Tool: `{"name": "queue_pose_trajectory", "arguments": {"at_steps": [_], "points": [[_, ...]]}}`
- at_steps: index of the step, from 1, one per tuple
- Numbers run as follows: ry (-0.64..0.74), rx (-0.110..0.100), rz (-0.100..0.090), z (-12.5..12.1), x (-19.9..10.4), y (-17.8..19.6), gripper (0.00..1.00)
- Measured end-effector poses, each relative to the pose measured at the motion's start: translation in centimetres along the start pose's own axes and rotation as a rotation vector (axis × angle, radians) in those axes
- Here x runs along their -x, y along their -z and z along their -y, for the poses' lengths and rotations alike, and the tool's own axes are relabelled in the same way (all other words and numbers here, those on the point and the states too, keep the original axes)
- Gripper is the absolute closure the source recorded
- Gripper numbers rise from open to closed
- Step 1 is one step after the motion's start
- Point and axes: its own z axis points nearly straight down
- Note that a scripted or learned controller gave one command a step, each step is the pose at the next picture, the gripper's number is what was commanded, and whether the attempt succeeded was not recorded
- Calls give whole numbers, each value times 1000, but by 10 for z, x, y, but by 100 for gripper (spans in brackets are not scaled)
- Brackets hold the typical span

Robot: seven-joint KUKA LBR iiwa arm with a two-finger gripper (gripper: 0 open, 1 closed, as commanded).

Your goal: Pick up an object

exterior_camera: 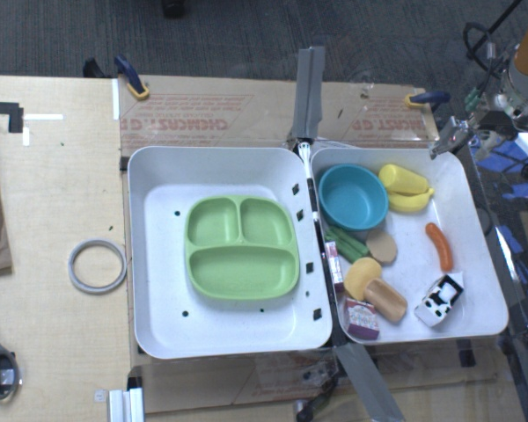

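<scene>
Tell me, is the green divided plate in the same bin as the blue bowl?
No, the green divided plate lies in the left bin, while the blue bowl sits in the right bin.

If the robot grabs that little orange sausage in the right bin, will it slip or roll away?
The sausage looks thin, rounded and smooth, so it would probably roll sideways if nudged. Its glossy skin suggests that it could slip from hard fingers. It seems small and light, likely a toy. It lies alone on the bin floor, apart from the bananas, so nothing would stop it.
</scene>
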Motion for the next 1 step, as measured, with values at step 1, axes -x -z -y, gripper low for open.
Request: {"name": "queue_pose_trajectory", "arguments": {"at_steps": [1], "points": [[344, 18, 4, -3, -45, -110, 0]]}}
